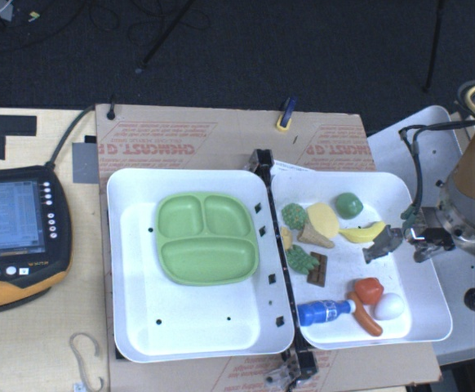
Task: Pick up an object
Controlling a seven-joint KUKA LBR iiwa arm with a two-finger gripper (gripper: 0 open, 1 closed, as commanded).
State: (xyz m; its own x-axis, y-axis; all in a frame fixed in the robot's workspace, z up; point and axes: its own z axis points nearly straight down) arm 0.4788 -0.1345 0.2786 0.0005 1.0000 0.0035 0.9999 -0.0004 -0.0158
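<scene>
My gripper (401, 248) hovers over the right side of the right bin (423, 300), just right of a yellow banana (361, 233). Its two dark fingers stand apart, open, with bare bin floor between them. Also in this bin lie a green ball (348, 205), a pale yellow piece (322, 217), two leafy green pieces (294, 216) (303, 260), a brown bar (317, 269), a red pepper (368, 289), a white egg (390, 305), an orange sausage shape (367, 321) and a blue bottle (323, 312).
The left bin (139, 317) holds a green divided plate (207, 239). A black divider (274, 251) runs between the bins. A teach pendant (13, 235) lies on the bench at far left, with a carabiner (86, 358) near the front.
</scene>
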